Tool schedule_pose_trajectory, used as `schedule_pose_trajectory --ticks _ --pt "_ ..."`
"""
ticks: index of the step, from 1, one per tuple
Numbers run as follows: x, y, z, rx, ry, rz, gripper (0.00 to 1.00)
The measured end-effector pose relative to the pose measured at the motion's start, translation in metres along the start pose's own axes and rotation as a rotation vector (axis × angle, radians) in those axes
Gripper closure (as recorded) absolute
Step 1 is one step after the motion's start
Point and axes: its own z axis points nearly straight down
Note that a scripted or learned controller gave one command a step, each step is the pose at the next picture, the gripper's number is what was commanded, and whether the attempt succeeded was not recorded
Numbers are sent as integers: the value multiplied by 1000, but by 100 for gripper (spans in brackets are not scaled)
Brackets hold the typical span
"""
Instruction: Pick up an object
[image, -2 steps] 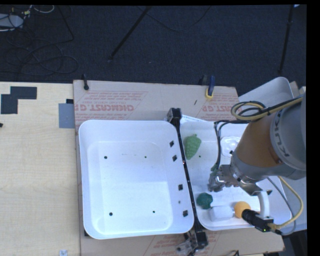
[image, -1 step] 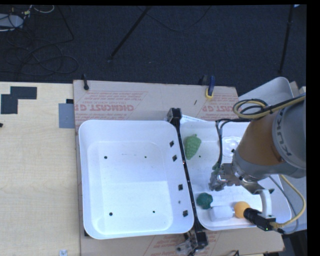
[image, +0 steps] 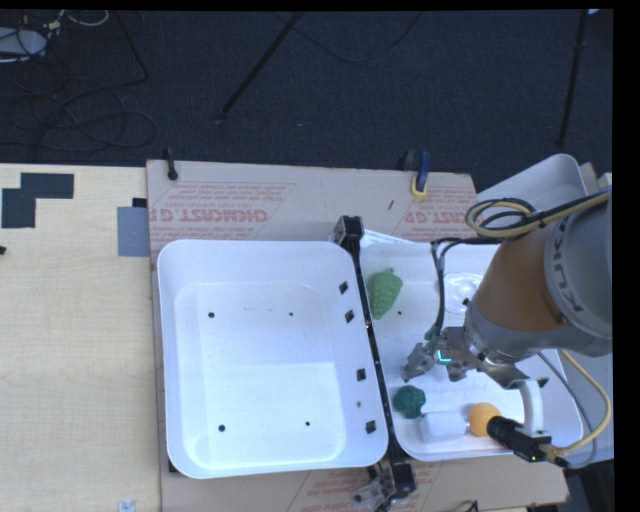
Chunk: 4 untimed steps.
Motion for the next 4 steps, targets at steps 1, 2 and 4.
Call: schedule_pose_trajectory --ticks 1,2,4 --pt "0 0 -10 1 1 0 100" --pt "0 0 -9 2 1 0 0" --pt "-1 -1 -18 4 1 0 0"
